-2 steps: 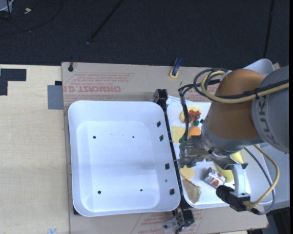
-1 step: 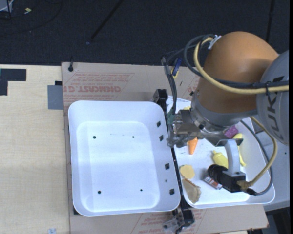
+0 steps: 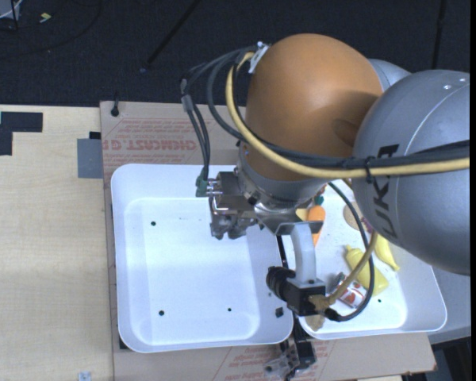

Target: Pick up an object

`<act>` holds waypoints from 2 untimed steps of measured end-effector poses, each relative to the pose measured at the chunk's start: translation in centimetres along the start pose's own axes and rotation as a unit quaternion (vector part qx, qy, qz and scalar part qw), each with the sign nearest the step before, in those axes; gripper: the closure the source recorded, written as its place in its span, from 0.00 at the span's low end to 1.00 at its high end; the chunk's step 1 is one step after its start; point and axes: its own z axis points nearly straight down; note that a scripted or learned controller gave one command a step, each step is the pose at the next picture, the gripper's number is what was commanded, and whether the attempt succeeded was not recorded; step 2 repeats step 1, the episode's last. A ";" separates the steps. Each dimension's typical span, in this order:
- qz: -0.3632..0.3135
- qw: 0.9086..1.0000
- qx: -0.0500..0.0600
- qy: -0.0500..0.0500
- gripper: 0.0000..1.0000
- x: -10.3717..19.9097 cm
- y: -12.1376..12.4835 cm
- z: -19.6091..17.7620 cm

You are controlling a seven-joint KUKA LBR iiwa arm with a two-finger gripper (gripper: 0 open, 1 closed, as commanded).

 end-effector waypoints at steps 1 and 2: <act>0.004 1.000 -0.003 -0.001 1.00 1.6 8.1 -4.9; 0.004 1.000 -0.003 -0.001 1.00 1.6 8.1 -4.9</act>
